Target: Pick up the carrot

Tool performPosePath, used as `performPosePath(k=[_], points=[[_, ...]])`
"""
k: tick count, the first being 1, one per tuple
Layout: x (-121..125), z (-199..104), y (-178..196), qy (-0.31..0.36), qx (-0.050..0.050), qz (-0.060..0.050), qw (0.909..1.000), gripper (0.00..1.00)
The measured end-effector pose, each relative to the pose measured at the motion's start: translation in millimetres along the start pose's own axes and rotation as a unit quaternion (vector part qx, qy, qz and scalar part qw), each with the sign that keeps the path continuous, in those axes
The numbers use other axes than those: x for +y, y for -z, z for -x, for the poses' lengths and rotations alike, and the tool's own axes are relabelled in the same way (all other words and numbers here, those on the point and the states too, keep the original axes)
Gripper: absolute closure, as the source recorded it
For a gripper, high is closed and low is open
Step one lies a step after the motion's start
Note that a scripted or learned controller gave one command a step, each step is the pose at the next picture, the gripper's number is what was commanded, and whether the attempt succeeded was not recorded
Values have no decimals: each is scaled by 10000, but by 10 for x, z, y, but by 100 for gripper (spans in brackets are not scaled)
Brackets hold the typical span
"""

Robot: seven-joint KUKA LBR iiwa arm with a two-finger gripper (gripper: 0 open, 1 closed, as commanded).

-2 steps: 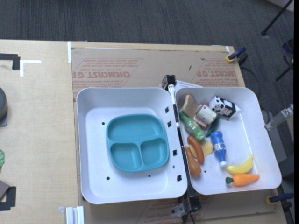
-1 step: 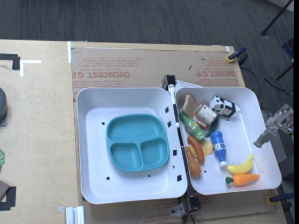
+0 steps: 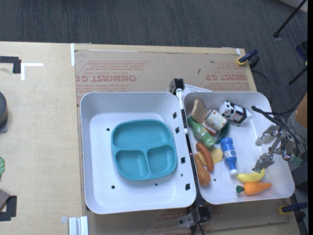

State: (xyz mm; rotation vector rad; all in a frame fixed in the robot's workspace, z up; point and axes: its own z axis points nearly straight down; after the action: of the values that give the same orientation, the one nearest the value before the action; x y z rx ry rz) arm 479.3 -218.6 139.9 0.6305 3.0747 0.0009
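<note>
1. The task looks barely begun. The small orange plastic carrot with a green stub point(image 3: 254, 188) lies flat on the floor of the right-hand shallow white bin point(image 3: 261, 102), in its near right corner, with the stub pointing left.
2. Nothing lifts or grips the carrot; it rests just beside a yellow toy banana point(image 3: 252, 176), which lies against its upper edge.
3. What remains, by my reading, is the whole pick: lowering onto the carrot, closing on it and raising it clear of the bin.
4. The grey arm reaches in from the right, and its two-finger metal gripper point(image 3: 270, 149) hangs over the right side of the same bin, near the carrot but above and to the right of it, not touching it.
5. The jaws stand spread apart with nothing between them; the two fingers point down and to the left.
6. The gripper seems to need a short move toward the near corner, and the banana sits close enough that it could be caught along with the carrot.
7. The left-hand shallow white bin point(image 3: 93, 146) holds a teal three-compartment plastic tray point(image 3: 143, 149), well apart from the action.
</note>
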Motion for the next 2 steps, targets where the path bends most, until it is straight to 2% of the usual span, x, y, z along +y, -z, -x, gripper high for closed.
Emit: performPosePath(k=[1,2], points=[[1085,-466,10,-66,4,0,10000,0],[1724,-727,520,-574,-13,1,9984,0]])
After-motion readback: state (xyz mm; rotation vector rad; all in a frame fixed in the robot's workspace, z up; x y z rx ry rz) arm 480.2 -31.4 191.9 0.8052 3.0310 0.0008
